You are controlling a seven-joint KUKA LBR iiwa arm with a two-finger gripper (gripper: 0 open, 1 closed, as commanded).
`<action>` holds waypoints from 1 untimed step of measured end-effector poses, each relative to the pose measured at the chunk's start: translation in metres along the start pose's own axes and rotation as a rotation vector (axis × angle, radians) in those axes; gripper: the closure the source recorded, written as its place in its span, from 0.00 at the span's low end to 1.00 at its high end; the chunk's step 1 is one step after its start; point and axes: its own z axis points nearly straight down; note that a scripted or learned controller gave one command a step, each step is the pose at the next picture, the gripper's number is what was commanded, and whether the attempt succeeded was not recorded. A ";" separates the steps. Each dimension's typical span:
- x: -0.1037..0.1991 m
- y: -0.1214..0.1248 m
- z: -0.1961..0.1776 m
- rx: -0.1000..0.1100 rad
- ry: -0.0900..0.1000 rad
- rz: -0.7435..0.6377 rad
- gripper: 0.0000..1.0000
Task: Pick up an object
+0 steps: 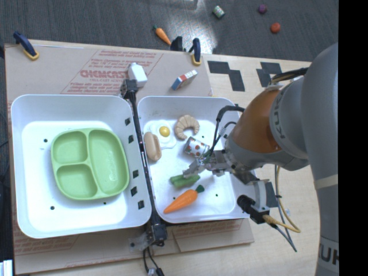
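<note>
The grey arm with its orange band [299,125] ran off the right edge and hid the right white bin's [172,105] far wall. Small floor bits [261,8] (beads?) were unidentifiable. Gripper [195,167] tips were too blurred.

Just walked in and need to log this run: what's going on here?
A grey arm with an orange band reaches from the right into the right-hand white bin. Its end effector sits low over a green toy vegetable, beside an orange toy carrot. Nothing looks lifted yet. A green divided plate lies in the left bin.
</note>
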 end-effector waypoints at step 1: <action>0.001 0.001 -0.011 0.000 0.000 -0.006 1.00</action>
